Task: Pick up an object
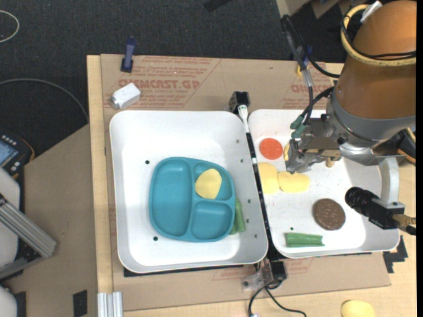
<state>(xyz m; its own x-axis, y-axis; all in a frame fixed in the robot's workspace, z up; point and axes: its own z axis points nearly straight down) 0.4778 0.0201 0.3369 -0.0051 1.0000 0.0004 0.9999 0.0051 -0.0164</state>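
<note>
A divided plate (pixel 182 200) lies in the left bin (pixel 132 137).

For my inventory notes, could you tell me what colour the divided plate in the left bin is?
Teal blue; the divided plate shows clearly in the camera view.

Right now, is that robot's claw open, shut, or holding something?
Gripper: it hangs low over the pale yellow piece in the right bin; open or shut cannot be told from this view.

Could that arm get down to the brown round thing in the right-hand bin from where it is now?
Probably yes. The brown disc lies flat and alone on the right bin's floor, apart from the green piece and the yellow pieces. The gripper hangs nearby, over those yellow pieces.
</note>
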